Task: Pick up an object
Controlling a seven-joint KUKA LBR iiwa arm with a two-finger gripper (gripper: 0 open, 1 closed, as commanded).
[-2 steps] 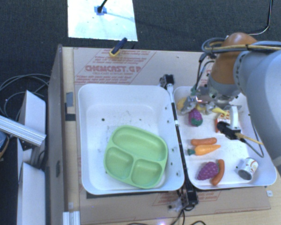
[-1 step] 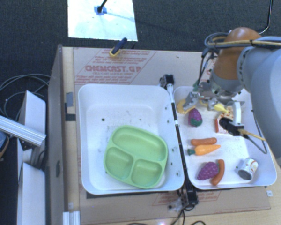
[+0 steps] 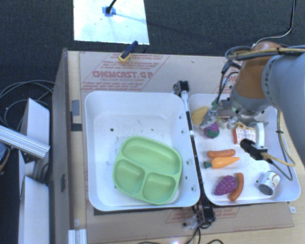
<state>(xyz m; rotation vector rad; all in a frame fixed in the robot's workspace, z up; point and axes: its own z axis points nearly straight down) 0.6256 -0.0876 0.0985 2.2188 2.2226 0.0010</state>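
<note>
Beside two carrots [image 3: 224, 158] (one sausage [image 3: 237, 186])

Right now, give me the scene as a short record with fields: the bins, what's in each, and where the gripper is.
left bin: green divided tray
right bin: toy grapes, sausage, two carrots, small can, purple toy, yellow piece, carton
gripper: over the right bin's far left corner, just above the purple toy
grasp: unclear
</note>
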